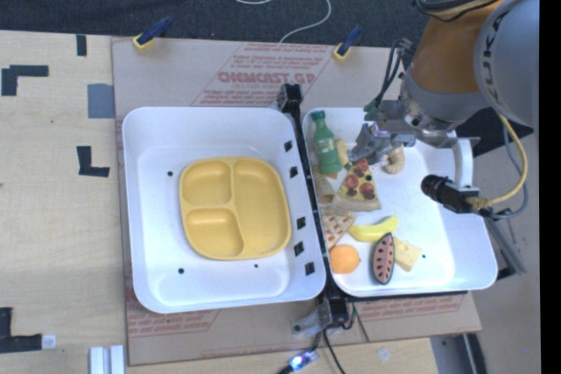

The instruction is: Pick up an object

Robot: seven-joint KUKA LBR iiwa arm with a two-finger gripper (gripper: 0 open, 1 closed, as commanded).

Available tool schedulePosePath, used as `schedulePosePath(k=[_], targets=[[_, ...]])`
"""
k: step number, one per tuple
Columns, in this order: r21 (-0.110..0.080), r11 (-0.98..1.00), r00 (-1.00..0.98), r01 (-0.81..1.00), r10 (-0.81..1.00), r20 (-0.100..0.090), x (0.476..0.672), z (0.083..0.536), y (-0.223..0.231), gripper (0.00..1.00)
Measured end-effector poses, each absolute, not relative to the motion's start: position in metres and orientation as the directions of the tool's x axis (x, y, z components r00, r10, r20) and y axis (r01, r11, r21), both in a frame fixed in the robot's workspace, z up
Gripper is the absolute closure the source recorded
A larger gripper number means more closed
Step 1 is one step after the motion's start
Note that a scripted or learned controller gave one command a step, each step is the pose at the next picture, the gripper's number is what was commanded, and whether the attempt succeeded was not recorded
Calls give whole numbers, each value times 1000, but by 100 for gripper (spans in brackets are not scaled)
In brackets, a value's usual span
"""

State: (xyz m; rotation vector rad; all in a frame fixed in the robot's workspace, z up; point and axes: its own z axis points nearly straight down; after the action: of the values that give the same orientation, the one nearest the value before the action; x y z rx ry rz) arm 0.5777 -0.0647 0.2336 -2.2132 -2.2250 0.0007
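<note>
- Overhead, two white bins side by side on a cardboard sheet [263,79]: left bin [153,188] and right bin [456,263].
- Yellow divided plate [235,208] flat in the middle of the left bin, three compartments facing up.
- Toy food crowded in the right bin: green bottle [326,144] lying along the left wall, pizza slice [358,188] just beside it, waffle piece [336,228] below, then banana [372,229], orange [344,259], watermelon slice [382,259] and cheese wedge [406,253] toward the near edge.
- Small pale item [394,160] next to the pizza slice, too small to name.
- Gripper [364,149] low over the upper part of the right bin, just above the pizza slice and right of the bottle.
- Cannot tell from this angle whether open or closed; nothing visibly clasped.
- Grey arm with its orange band [451,39] reaching in from the right, cables looping beside it.
</note>
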Motion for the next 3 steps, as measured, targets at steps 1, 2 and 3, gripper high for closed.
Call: schedulePosePath(k=[1,2,3], targets=[[-4,3,-3,1000,1000,1,555,232,-33,100],[-2,2,-2,1000,1000,0,565,232,-27,100],[-4,1,-1,1000,1000,-1,570,219,-34,100]])
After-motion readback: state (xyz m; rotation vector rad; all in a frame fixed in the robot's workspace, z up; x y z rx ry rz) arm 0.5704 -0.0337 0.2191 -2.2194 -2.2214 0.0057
